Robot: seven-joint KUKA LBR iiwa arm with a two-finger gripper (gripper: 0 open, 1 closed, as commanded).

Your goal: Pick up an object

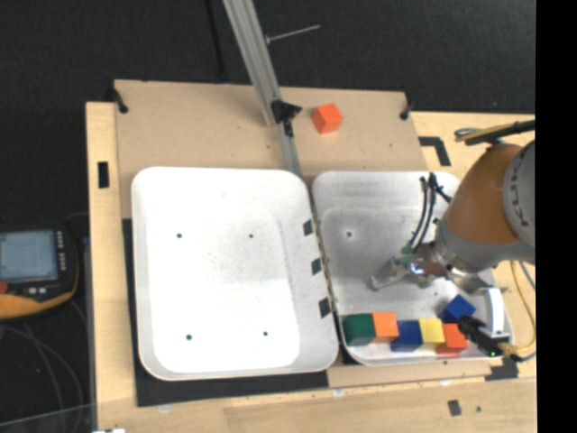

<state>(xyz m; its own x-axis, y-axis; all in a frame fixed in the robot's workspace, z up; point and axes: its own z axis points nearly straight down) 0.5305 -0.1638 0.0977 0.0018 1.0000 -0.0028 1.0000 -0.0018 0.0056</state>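
The gripper [386, 278] (grip state impossible to tell) hangs above bare bin floor [361, 215], and risks closing on nothing with the blocks [406, 330] just beneath-right.

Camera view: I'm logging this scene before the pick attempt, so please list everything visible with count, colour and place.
bins: two, white, side by side on the bench; the left one, the right one.
blocks in right bin: a row along its near edge, green, orange, blue, yellow, red-orange; another blue just behind the row's right end.
orange cube: one, on the brown board behind the bins.
metal post: one, grey, slanting up behind the bins.
handheld pendant: one, dark with a screen, far left.
arm: one, grey and orange, over the right bin.
gripper: its jaws low over the right bin's floor, holding nothing visible.
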